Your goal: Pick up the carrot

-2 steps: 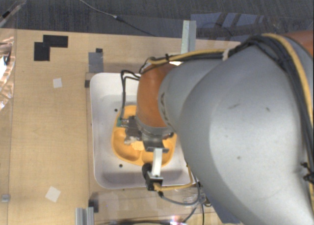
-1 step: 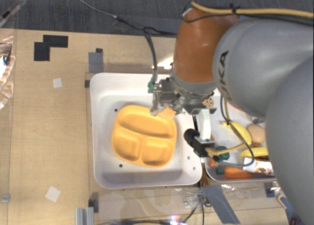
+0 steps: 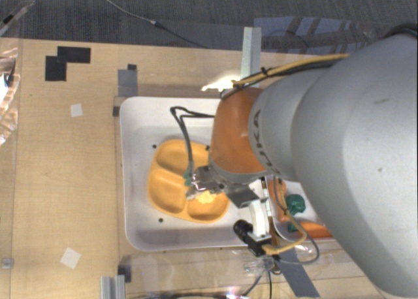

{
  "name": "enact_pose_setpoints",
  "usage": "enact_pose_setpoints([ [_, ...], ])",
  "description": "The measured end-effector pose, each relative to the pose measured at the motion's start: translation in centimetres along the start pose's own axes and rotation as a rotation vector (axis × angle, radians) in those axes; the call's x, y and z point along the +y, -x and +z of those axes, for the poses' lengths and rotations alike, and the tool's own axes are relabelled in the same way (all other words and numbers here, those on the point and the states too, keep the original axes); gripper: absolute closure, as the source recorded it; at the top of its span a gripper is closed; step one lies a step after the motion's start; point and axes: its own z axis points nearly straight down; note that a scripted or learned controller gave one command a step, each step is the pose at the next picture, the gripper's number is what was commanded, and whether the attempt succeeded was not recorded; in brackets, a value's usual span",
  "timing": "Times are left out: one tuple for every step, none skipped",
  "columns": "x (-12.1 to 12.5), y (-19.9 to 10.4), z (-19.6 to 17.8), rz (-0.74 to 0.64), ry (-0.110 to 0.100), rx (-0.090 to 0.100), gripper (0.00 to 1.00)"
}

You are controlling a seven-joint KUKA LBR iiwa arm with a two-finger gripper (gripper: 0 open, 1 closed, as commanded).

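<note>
Carrot beside arm, tool over yellow pepper, grip state unclear

You're looking at a bulky arm with a smooth, matte grey shell, rounded like a drum. Its wrist wears a glossy orange band with grey lettering beside it. Black cables loop off the wrist, a yellow cable runs along the shell, and a white bracket ends in a black fitting.
</note>
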Motion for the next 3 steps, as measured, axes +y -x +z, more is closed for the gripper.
enact_pose_setpoints([
  [0.8, -4.1, 0.8, 0.018, 0.015, -0.004, 1.0],
  [3.2, 1.8, -12.9, -0.331, 0.004, -0.002, 1.0],
  [-0.1, -3.4, -4.3, -0.323, -0.009, 0.0, 1.0],
])
